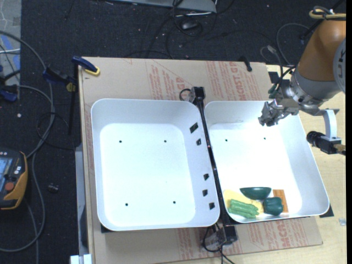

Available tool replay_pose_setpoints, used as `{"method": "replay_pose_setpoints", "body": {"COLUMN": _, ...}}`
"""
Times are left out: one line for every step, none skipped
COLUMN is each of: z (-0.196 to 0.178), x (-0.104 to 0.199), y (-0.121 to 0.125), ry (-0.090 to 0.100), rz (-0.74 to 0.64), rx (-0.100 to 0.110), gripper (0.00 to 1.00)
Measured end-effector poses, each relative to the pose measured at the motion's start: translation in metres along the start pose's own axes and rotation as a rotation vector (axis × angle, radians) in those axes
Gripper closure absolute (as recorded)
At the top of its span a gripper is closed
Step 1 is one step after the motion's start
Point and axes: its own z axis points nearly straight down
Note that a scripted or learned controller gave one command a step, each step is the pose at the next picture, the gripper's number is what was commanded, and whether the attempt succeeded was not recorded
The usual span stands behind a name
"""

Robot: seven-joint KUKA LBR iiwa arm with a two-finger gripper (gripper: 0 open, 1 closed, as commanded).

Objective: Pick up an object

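Camera view: I see hand [269,117] over far edge of right bin [308,147], nothing between fingers; open or closed, I cannot tell. Objects well apart from it, in near corner: dark green bowl [256,192], green vegetable [243,208], teal piece [273,205].

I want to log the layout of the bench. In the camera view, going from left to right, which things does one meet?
Left white bin → divider between the bins → light green ridged object → dark green bowl-shaped object → teal block → right bin's outer wall. The hand hangs over the right bin's far part.
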Motion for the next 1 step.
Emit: {"method": "replay_pose_setpoints", "body": {"z": -0.0392, "x": -0.0001, "y": 0.0006, "ry": 0.001, "rz": 0.000, "rx": 0.003, "gripper": 1.00}}
